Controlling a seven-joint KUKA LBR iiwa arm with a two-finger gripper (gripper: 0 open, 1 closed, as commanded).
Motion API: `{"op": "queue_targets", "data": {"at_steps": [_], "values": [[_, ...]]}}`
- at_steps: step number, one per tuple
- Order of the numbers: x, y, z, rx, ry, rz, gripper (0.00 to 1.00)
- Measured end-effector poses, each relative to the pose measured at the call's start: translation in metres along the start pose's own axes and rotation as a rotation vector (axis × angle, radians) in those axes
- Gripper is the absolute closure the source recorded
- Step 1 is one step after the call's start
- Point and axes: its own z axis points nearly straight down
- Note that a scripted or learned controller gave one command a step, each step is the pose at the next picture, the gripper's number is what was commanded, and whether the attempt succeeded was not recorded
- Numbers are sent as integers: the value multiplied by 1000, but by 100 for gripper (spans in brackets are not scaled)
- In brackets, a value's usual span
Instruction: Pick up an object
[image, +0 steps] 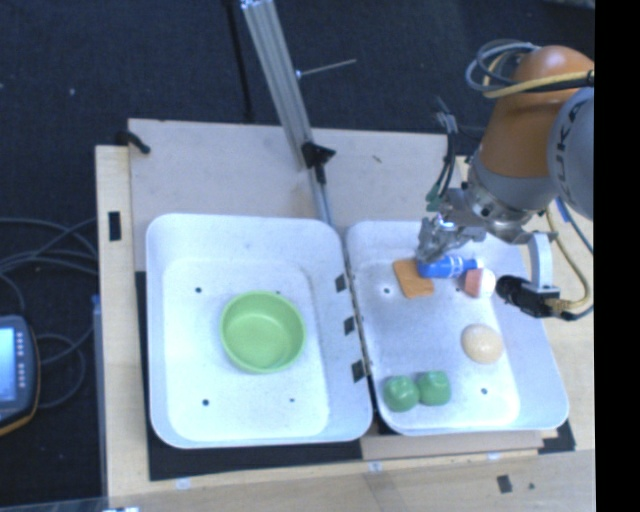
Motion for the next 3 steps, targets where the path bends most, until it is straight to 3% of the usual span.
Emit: {"op": "queue_targets", "data": {"at_steps": [3], "values": [[141,35,-5,0,0,0,100]]}}
